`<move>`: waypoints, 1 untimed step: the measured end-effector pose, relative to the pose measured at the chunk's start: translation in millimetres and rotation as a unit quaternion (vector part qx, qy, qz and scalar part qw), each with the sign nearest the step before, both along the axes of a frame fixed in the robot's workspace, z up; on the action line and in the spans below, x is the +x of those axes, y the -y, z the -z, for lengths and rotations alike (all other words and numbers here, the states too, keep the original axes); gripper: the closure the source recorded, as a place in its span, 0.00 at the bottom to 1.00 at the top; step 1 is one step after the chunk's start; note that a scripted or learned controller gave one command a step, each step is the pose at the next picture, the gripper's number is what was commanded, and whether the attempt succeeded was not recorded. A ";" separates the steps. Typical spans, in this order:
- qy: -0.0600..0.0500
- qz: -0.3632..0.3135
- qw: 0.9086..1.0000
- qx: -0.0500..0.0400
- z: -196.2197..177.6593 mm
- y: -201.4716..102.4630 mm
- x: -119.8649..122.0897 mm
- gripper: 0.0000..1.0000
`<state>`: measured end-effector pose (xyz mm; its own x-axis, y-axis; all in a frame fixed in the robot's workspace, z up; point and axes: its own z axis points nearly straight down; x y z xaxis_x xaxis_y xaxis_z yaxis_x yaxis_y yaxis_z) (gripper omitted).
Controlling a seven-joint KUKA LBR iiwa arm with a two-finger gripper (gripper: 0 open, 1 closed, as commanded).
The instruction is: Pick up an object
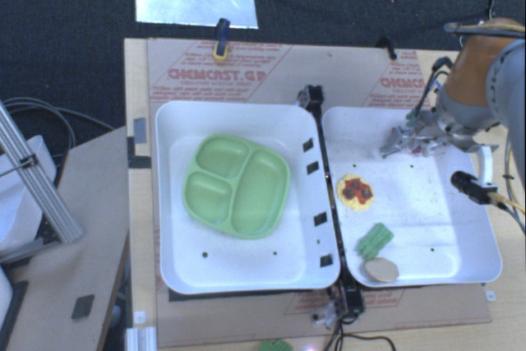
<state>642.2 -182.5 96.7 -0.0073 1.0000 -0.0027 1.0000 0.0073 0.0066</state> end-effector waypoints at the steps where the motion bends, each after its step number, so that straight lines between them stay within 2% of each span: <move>1: -0.014 0.003 1.000 0.004 11.0 7.6 24.3 0.00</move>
<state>666.5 -190.2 85.7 -0.0013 1.0000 0.0049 0.9998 0.0014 -0.0206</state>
